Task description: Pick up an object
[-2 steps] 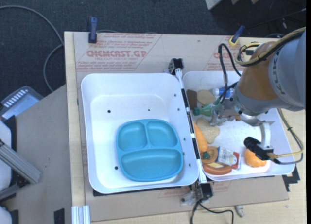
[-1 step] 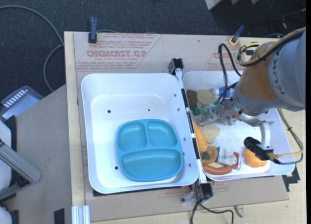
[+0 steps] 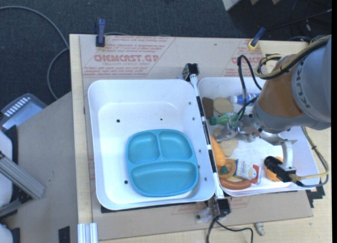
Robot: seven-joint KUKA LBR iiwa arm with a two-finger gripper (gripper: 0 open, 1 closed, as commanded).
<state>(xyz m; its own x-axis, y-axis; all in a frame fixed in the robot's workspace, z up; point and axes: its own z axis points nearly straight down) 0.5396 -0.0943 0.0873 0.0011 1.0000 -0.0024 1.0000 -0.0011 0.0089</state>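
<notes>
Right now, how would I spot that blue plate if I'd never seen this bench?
Find the left bin of the two white ones. The plate lies flat in its near half, light blue with three compartments, unlike the small jumbled items in the right bin.

My bench (image 3: 131, 57) is a pale board with red printed lettering across its far strip (the print reads upside-right from the camera). Two shallow white bins sit on it side by side, their inner rims touching: the left bin (image 3: 105, 131) and the right bin (image 3: 305, 157). A blue clamp (image 3: 100, 31) grips the far edge near the left corner, and another clamp (image 3: 256, 38) sits along the far edge towards the right.
</notes>
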